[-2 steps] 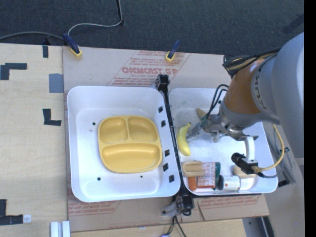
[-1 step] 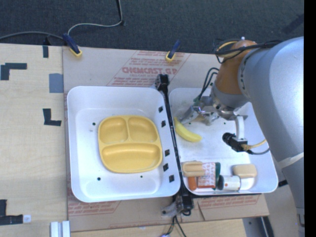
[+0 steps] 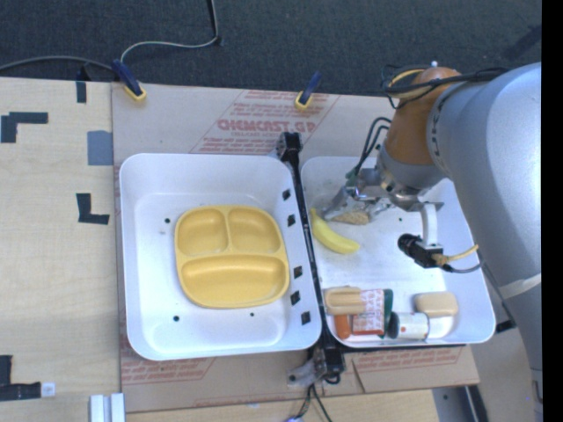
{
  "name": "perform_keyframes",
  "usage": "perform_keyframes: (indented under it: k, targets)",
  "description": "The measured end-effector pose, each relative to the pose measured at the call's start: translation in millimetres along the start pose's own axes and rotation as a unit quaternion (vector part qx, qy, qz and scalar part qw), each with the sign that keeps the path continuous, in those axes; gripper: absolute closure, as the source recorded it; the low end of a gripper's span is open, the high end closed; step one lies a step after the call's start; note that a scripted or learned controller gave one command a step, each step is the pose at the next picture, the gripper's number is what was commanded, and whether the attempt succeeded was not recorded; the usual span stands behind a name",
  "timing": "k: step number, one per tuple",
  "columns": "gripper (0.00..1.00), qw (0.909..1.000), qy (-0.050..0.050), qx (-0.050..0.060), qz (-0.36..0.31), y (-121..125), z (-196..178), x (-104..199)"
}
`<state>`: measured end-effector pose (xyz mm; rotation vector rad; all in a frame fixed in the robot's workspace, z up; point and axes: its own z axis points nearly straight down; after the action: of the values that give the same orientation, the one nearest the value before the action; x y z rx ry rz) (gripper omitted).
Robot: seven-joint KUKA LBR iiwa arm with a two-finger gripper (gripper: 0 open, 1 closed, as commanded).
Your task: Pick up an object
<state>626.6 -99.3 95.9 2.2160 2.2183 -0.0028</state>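
A yellow three-compartment plastic tray [image 3: 232, 255] lies in the left white bin [image 3: 141, 262]. In the right white bin [image 3: 471, 310], a small yellow banana [image 3: 334, 236] lies slantwise, long axis running upper-left to lower-right. Just above and right of it hangs the gripper [image 3: 352, 202], over a tan crumbly piece [image 3: 354, 217]; whether it is open or closed I cannot tell.

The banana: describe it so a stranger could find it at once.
Look in the right bin, near its left wall, just below the gripper. The banana lies there alone, slanting. It is the bin's one yellow, curved thing; the packaged items sit along the near edge.
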Motion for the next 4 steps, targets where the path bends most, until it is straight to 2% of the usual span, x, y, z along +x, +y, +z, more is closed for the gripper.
perform_keyframes:
  k: [1,2,3,4]
  targets:
    - [1.00,1.0000,0.003,0.002,-0.001,-36,-89,34]
    - [1.00,1.0000,0.003,0.002,0.000,-64,-142,54]
    - [1.00,1.0000,0.002,0.002,0.001,-141,-164,14]
    - [1.00,1.0000,0.003,0.002,-0.001,-142,-157,94]
